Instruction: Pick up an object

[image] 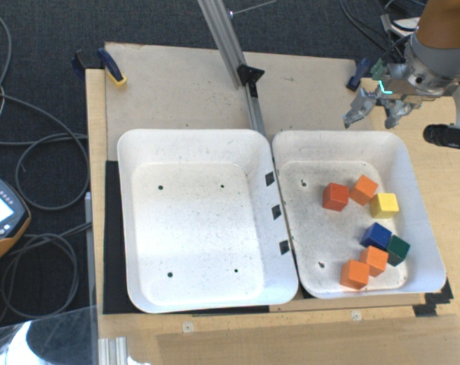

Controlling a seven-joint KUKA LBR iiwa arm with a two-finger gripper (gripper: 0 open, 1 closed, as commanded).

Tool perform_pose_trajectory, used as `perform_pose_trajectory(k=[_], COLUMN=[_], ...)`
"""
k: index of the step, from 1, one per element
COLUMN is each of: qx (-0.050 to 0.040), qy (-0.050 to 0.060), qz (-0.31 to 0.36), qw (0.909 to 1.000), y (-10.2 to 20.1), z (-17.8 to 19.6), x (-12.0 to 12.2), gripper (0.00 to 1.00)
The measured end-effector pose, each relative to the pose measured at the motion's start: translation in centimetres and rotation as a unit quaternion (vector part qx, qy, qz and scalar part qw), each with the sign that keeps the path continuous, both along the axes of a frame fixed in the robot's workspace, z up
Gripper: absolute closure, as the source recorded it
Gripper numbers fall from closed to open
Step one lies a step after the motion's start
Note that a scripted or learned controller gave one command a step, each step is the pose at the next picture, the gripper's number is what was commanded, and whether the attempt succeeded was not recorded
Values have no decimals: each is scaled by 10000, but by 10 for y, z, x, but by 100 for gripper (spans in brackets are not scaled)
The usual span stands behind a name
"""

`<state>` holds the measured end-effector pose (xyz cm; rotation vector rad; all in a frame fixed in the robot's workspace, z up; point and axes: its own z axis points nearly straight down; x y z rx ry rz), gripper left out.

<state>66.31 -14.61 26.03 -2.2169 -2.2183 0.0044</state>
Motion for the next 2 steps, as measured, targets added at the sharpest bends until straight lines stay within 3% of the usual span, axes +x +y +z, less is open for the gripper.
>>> perform_pose_trajectory(k=[1,2], qx=[-9,-1], qy=[-21,4], qz=[5,-1], qw=[10000,10000], y=[0,6], z=[3,-54], x=[1,-7], gripper=[0,0])
